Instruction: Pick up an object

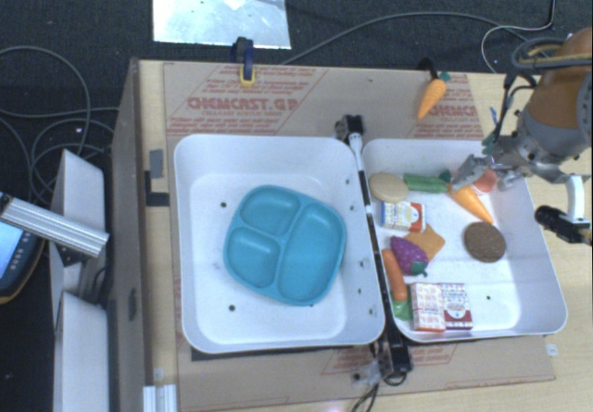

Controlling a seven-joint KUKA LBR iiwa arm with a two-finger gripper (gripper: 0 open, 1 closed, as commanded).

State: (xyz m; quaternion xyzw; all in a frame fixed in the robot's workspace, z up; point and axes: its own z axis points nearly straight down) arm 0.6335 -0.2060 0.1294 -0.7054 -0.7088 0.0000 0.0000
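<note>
We see the gripper (480, 169) low over the right bin (519, 308), at its upper right part. Finger state unreadable. Just beside the tip: orange carrot (472, 203), green piece (425, 183), something red (485, 181). Brown disc (484, 241) further below it. Well apart to the left, blue divided plate (284, 244) sits in the left bin (208, 169).
</note>
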